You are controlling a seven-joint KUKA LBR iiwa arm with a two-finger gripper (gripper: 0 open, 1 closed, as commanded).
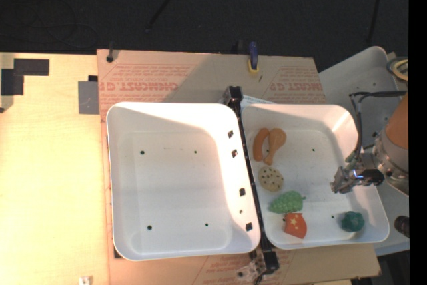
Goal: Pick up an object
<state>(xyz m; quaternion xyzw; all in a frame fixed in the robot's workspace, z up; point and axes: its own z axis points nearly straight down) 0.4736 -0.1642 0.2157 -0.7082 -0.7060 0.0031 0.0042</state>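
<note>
Now: bench (47, 177) pale wood | cardboard (200, 80) under bins | background dark

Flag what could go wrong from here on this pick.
1. The gripper sits at the right bin's right wall, apart from every item; closing here likely grabs nothing.
2. The green leafy piece touches the red piece, with the tan round piece just above; a descent there may shove neighbours.
3. The teal lump lies near the bin's corner, so the wall may block a finger.
</note>
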